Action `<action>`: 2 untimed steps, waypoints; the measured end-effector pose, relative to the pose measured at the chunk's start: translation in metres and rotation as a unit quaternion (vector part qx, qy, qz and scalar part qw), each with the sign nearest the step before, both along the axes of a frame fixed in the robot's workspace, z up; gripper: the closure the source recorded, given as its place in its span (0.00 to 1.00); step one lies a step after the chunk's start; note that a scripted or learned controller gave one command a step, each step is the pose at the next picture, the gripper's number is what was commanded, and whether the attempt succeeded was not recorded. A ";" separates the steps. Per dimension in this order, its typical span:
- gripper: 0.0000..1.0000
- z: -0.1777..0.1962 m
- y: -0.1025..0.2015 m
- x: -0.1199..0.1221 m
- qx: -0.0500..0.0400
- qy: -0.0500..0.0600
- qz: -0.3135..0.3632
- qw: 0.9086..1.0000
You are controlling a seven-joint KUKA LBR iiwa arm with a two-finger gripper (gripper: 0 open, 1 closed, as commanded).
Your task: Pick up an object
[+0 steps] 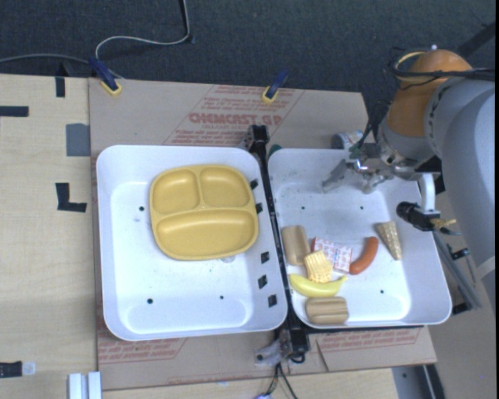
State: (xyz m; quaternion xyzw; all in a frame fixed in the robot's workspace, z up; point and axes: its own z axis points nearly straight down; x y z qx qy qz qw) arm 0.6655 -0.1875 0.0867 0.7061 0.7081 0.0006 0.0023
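A: Gripper (352,173) hangs over the right bin's (416,310) far end, spread wide, nothing in it. Sausage (363,256) lies near the front cluster.

B: Likely light, smooth (toy plastic, I'd guess); take it mid-length, across. Wrist detail blurs; banana (314,286) partly covered by corn (318,265).

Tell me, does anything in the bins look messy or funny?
Nothing looks broken or spilled. The toy food is jumbled together in the right bin: the banana lies against the corn and bread roll. The yellow tray sits a bit crooked in the left bin.
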 end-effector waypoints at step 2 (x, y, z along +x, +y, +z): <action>0.00 0.000 0.026 0.004 0.000 0.000 0.000 1.000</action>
